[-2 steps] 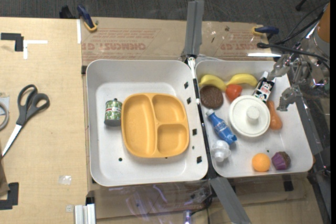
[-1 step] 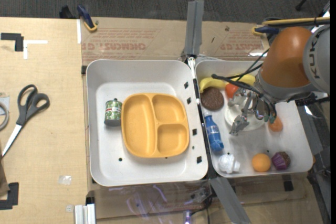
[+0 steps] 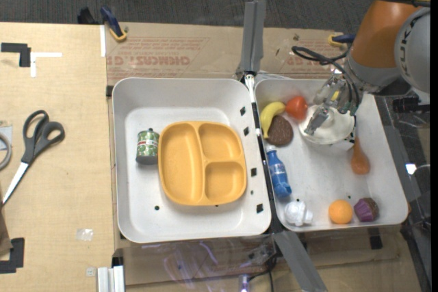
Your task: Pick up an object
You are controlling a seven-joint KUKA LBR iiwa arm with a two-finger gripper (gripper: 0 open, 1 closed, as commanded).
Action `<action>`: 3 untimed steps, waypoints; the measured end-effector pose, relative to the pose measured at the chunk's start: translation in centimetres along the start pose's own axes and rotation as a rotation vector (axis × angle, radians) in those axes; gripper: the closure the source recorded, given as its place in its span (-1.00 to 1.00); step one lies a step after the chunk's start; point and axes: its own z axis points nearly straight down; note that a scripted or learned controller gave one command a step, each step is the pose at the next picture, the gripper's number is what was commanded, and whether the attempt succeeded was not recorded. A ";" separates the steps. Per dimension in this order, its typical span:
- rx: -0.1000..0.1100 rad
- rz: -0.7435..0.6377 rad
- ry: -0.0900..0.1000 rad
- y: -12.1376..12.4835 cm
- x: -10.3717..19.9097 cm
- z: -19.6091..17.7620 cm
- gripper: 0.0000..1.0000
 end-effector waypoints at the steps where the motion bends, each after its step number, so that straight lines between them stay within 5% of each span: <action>1: 0.000 0.127 0.002 2.4 1.9 2.1 -1.00; 2: 0.001 0.240 0.004 0.3 8.3 2.1 -1.00; 3: 0.001 0.389 0.003 -0.5 10.5 2.1 -1.00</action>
